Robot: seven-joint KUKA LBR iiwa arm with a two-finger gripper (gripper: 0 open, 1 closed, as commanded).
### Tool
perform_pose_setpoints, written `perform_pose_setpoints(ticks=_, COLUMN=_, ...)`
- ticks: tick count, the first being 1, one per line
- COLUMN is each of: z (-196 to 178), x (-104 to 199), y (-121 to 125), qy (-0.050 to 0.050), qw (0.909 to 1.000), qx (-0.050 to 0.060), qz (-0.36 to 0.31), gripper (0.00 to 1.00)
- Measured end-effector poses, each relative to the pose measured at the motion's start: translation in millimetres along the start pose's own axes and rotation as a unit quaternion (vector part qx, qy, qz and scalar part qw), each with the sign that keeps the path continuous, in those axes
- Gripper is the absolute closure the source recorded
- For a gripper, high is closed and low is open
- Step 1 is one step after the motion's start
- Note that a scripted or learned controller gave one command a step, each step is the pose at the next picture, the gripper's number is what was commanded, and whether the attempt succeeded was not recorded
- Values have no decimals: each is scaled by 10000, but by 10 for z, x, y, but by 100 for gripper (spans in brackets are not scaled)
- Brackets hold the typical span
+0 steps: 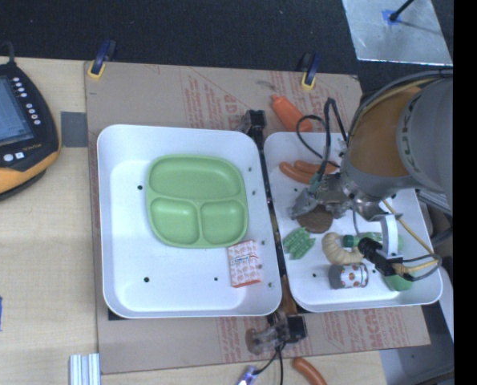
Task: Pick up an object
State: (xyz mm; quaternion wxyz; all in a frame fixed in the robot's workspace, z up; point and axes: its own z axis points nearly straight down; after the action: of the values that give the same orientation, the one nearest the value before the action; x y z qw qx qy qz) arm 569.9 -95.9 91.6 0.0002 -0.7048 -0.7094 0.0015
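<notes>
Your desk [38, 255] is pale wood grain, overlaid with a brown cardboard sheet [182, 95] printed in faded red and held at its far edge by two blue-and-yellow clamps [100, 58]. Beyond the desk lies dark carpet with one grey floor panel [394, 18]. A teach pendant [10, 135] (orange casing, grey screen) rests at the desk's left edge.

Two shallow glossy white bins sit side by side. The left bin [126, 287] holds a matte green divided plate [196, 200] with three rounded compartments, and a small red-and-white printed packet [244, 263] just near of it.

The right bin [302, 295] holds the candidate objects: an orange sausage-shaped piece [298, 168] at its far side, a ribbed green piece [297, 243], a tan curved piece [338, 249], and a small grey-and-white cylinder [348, 276] with red dots towards the near edge.

The gripper [322, 203] sits low over the right bin's middle, beside a dark brown object [312, 217]; you cannot tell from this angle whether the fingers are apart or together.
</notes>
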Motion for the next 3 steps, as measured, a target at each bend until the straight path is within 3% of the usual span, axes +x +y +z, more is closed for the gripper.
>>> perform_pose_setpoints(ticks=1, z=-125, x=-22, y=14, qy=-16, qw=10000, qx=-21, qz=-6, gripper=100)
perform_pose_setpoints(ticks=2, z=-671, x=-913, y=6, qy=3, qw=10000, qx=-3, qz=22, gripper=100)
perform_pose_setpoints(ticks=3, z=-666, x=-903, y=6, qy=8, qw=10000, qx=1, qz=17, gripper=0)
